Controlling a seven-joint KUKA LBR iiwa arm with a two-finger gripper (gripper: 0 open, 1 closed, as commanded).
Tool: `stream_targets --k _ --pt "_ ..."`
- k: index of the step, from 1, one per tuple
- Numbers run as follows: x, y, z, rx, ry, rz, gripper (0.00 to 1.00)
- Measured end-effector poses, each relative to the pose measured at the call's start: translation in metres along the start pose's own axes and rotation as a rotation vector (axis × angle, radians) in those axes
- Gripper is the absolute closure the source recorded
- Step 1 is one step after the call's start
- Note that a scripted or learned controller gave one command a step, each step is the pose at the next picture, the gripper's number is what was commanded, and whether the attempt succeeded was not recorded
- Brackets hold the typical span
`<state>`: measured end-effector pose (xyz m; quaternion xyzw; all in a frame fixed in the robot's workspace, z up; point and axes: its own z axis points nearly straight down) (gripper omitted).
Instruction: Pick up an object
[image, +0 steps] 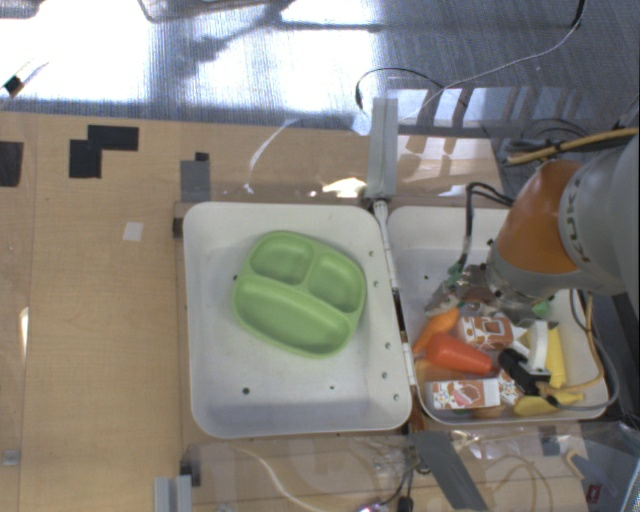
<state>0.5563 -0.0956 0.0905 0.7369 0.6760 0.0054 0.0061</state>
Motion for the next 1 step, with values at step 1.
stream_targets --k 1 --pt "0.0024 0.0028 -0.0121 -0.006 0.004 -0.001 1.0"
